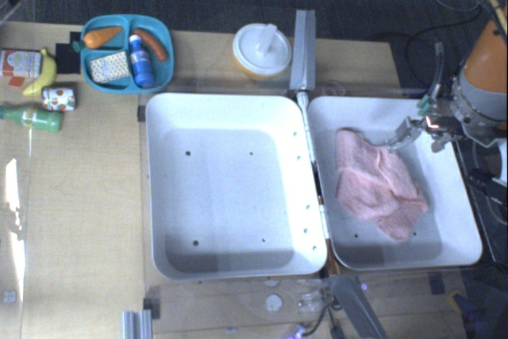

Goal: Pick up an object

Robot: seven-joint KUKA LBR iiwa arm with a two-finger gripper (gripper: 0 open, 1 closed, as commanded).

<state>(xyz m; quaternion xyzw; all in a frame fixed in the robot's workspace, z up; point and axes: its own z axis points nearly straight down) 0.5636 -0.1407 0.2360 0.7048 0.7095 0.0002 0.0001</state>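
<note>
I see the right bin point(468, 246) beside the left bin point(159, 171). A crumpled pink cloth point(377, 186) lies inside the right bin, centred. The gripper point(401, 135) hangs at that bin's upper part, touching the cloth's top edge; I cannot tell its spread.

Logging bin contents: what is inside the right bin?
A crumpled pink cloth lies in the right bin. Anything beneath the cloth is covered and cannot be seen.
</note>
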